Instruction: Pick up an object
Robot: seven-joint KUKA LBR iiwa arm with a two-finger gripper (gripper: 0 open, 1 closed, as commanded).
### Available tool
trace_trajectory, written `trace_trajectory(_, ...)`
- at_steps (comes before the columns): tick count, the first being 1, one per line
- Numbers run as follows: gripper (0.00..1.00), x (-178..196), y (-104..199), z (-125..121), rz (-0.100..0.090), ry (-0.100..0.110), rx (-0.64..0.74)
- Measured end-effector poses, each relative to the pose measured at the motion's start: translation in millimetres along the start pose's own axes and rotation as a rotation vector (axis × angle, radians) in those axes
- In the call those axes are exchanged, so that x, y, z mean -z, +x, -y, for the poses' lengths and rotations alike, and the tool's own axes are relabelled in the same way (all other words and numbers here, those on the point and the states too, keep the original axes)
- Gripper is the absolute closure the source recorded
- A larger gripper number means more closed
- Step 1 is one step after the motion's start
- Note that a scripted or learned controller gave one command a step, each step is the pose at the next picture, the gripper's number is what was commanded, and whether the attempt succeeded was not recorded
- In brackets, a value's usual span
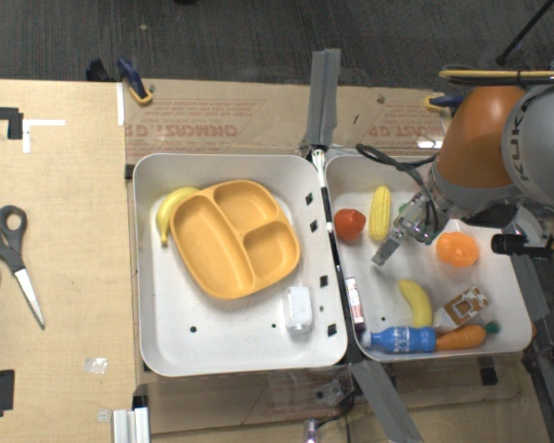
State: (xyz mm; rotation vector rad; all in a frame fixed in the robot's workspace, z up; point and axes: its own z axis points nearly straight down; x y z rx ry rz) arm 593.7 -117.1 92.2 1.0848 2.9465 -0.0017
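Gripper (394,245): over the right bin (512,340), beside the corn (380,212); jaws, I cannot tell
Left bin (166,340): yellow plate (233,238), banana (170,210)

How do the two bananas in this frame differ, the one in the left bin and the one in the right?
The left-bin banana lies tucked against the yellow divided plate, partly hidden by its rim; the right-bin banana lies in the open, fully visible. The left one looks longer and more curved, the right one shorter and stubbier. Both are yellow, and the hand touches neither.
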Motion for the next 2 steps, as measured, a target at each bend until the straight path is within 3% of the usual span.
trace_trajectory(1, 0.00, 1.0, -29.4, -51.7, 0.002, -0.002, -0.044)
trace_trajectory(2, 1.00, 11.1, -30.2, -52.4, 0.007, -0.002, -0.041)
